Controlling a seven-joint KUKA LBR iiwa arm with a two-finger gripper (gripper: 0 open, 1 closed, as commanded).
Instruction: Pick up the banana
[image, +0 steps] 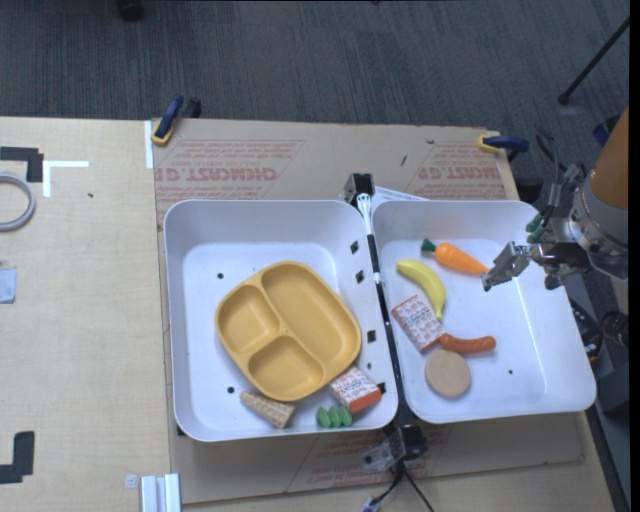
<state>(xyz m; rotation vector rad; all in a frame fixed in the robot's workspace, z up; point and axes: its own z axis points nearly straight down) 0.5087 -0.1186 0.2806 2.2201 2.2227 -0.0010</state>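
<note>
Nearest us, the cookie (448, 375) is lying below the banana (424, 285); we are judging it light, stiff, best grasped mid-curve. We cannot tell the end effector's (503, 268) state.

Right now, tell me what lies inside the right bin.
Right bin holds a banana, carrot, sausage, snack packet and round cookie. The packet's underside is hidden.
</note>
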